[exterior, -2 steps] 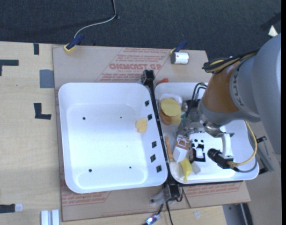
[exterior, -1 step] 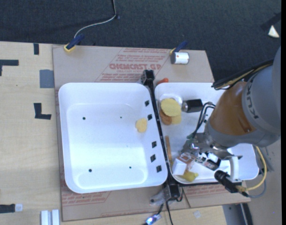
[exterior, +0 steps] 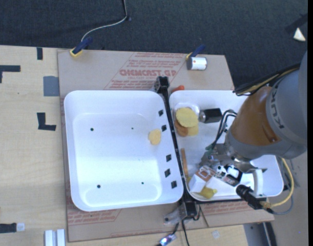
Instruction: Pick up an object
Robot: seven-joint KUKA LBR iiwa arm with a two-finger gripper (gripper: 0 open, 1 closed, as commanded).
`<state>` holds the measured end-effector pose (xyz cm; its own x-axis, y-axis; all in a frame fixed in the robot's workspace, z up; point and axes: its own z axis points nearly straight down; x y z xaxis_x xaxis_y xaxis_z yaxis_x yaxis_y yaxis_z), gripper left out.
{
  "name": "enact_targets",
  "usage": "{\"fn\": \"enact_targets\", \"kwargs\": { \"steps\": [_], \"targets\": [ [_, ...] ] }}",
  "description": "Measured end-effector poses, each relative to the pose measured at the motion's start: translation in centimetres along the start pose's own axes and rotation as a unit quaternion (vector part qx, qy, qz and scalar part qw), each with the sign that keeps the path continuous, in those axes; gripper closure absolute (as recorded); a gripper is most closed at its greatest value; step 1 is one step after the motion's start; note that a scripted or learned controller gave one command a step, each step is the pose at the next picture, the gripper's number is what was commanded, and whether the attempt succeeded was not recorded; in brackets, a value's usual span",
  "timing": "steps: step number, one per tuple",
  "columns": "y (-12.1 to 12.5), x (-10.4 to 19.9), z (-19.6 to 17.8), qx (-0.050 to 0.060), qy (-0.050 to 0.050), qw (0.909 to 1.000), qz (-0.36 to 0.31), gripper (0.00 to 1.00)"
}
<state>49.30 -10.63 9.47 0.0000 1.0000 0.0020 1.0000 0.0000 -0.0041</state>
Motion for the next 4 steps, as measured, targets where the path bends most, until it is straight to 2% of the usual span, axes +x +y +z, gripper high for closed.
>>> {"fn": "enact_targets", "kwargs": {
  "steps": [1, 2, 3, 4],
  "targets": [
    [5.2, 5.5, -9.5, -0.006, -0.001, 1.0000, -0.004, 1.00],
    [5.0, 5.3, -43.7, -0.012, -0.002, 0.9999, -0.001, 1.00],
    [3.0, 7.8, -21.4, 0.007, -0.001, 1.0000, -0.001, 1.00],
    [3.6, 6.4, -14.3, 0.003, -0.001, 1.0000, 0.000, 1.00]
  ]
}}
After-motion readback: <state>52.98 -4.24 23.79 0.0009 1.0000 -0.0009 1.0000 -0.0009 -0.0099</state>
